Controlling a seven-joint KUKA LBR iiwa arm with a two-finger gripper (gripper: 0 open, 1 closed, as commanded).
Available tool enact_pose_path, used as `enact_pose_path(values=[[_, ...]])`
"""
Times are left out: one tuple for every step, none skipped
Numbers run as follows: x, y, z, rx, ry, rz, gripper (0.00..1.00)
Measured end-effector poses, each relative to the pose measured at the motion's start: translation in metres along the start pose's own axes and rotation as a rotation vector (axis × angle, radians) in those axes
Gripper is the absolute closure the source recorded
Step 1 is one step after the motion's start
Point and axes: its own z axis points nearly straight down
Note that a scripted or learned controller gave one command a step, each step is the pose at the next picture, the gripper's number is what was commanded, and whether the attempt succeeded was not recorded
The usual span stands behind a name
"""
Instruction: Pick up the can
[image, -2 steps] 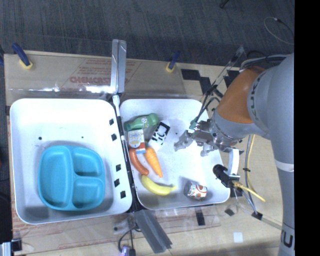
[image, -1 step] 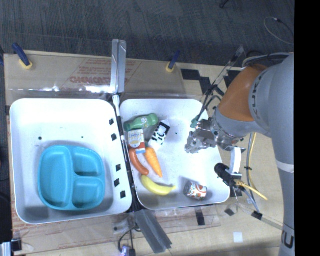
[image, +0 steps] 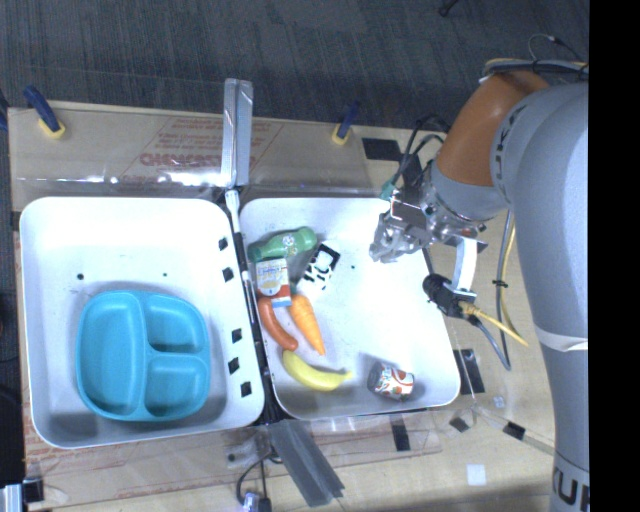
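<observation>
The gripper (image: 392, 243) is hanging over the upper right part of the right bin (image: 350, 212), close to that bin's far rim and right wall, and whether it is spread or pressed together cannot be told from this slanted view; nothing is showing in its grasp. The can (image: 391, 381) is lying on its side in the near right corner of the same bin, just inside the near rim and the right wall, well apart from the gripper. Between the two, the middle and right of the bin floor are lying bare and white, giving open room above the can, while the corner walls are crowding it on two sides. A yellow banana (image: 314, 372) is lying near the can on its left, along the near rim, not touching it. Two carrots (image: 293, 320) are lying side by side further left, running up toward a small carton (image: 273, 276) and a green bottle (image: 284, 244), all bunched against the divider between the bins. A black and white card (image: 320, 268) is sitting just right of the bottle. The left bin (image: 60, 225) is bearing a blue divided tray (image: 145, 355) in its near half. The grey arm (image: 560, 250) with its orange band is reaching in from the right, with cables trailing over the right bin's wall
</observation>
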Motion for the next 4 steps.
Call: enact_pose_path(values=[[0.0,0.0,0.0,0.0,0.0,0.0,0.0],[0.013,0.006,0.094,-0.022,0.001,-0.092,0.0],[-0.006,0.029,-0.02,-0.001,0.0,0.112,0.0],[0.02,0.03,-0.047,-0.001,-0.001,0.066,0.0]])
